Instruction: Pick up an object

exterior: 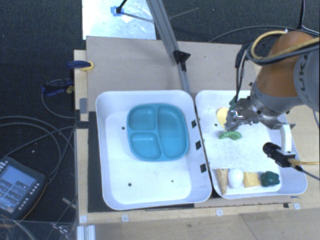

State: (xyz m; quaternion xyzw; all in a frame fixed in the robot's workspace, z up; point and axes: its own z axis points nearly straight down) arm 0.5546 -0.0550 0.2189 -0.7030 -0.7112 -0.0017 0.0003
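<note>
From above, the arm [285,69] comes in from the right and bends down over the right bin [300,186]. Its gripper [233,120] sits low in the far-left part of that bin, just over a flat green piece [231,134] lying on the bin floor. I cannot tell from here whether it is released or clenched, nor whether it touches the green piece. Just beyond the gripper, toward the bin's far wall, a pale yellow thing [221,115] peeks out, partly hidden by the wrist.

Along the right bin's near wall four small things lie in a row: a cone [221,179] at the left end, then a white egg [235,177] touching it, then a yellow block [251,179], then a dark green lump [270,178] at the right end. They are well apart from the gripper.

Left of the right bin, touching it side by side, is the left bin [112,184]. A blue tray [157,132] with three compartments rests in it, nearer its far wall.

Outside the bins, a grey pole [165,26] slants over the bench beyond the right bin's far-left corner
</note>
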